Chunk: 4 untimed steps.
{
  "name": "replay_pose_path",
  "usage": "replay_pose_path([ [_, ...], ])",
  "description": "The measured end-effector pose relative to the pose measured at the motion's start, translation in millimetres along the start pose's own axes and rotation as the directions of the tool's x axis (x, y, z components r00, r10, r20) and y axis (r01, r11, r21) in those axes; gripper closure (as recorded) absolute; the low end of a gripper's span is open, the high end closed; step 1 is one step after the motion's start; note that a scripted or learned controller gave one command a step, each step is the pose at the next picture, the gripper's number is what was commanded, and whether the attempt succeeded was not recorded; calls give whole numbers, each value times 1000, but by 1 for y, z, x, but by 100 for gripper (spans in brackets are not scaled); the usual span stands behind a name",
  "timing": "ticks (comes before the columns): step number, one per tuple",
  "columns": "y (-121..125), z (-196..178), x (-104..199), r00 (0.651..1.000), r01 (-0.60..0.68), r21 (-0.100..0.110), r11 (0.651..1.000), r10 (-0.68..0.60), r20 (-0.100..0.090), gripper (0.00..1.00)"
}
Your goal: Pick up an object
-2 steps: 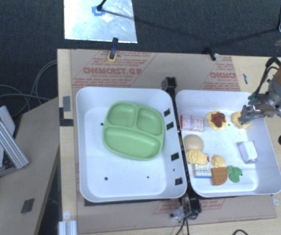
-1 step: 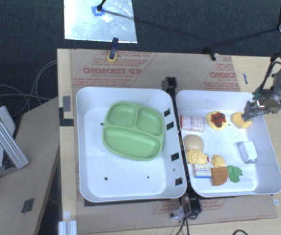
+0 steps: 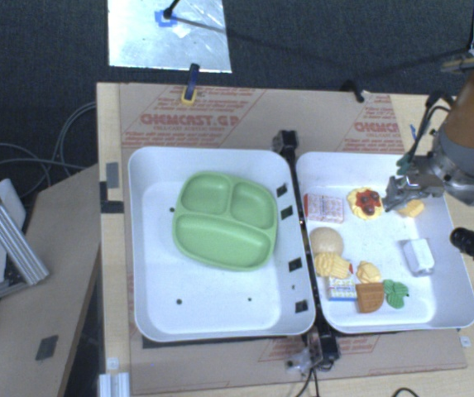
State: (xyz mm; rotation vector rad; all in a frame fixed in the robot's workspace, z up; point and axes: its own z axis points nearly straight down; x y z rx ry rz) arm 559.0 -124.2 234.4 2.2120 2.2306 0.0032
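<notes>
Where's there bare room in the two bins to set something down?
Left bin: open floor all around the green divided plate, widest along the front. Right bin: crowded with toy food; one bare patch in its middle, between the tan ball and white block.

Dark blue carpet [image 3: 38,48] surrounds the wooden bench [image 3: 79,222], with a shiny metal sheet [image 3: 169,23] at upper centre and grey cables [image 3: 71,131] at left.
</notes>
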Motion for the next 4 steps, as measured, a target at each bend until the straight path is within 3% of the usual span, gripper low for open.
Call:
replay_pose_path([
  [2,-24,1,116,1000,-2,2,1000,2,1,100],
  [3,-52,-2,163,1000,0,3,1000,0,-1,100],
  [4,-65,2,181,1000,-2,2,1000,2,1,100],
])
